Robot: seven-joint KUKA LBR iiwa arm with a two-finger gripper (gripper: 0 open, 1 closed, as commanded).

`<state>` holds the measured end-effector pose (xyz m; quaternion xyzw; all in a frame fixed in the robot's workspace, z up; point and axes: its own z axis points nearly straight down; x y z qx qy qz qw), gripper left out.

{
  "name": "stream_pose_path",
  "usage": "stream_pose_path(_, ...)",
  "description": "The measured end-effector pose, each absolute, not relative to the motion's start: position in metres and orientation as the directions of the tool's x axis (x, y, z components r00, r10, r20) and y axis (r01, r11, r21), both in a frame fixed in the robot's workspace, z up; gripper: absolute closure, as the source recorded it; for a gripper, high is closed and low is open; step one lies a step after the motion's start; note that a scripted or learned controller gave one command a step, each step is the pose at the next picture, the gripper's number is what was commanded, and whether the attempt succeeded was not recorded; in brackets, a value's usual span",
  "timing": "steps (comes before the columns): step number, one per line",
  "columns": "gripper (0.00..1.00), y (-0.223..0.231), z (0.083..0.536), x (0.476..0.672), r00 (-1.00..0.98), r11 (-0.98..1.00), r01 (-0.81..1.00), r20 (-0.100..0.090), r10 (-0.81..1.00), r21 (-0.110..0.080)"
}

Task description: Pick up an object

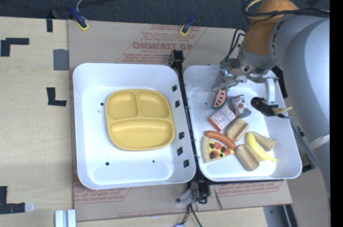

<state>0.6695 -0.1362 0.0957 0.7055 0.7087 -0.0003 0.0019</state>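
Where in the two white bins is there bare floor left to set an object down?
The left white bin has bare floor all around the yellow divided plate, widest in the strip along its near edge. The right white bin is crowded: toy pizza slice, hot dog, banana and more fill its near half. Its far-left corner by the gripper is bare.

We see two white bins [86, 129] of smooth, faintly glossy plastic on a matt brown cardboard sheet [155, 43]. In the left bin lies a yellow divided plate [140, 118], smooth plastic with a soft sheen. Right of the plate, the banana [256, 146], hot dog [220, 139] and pizza slice [215, 152] look like moulded plastic, perhaps rubbery. The arm [305, 54] is satin grey.
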Motion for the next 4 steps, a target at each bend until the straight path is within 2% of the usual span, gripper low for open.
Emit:
stream_pose_path(1, 0.00, -0.0933, 0.0846, 0.6684, -0.002, 0.002, 1.000, 0.000, 1.000, -0.001)
stream_pose_path(4, 0.00, -0.0934, 0.0846, 0.6683, -0.002, 0.002, 1.000, 0.000, 1.000, 0.000)
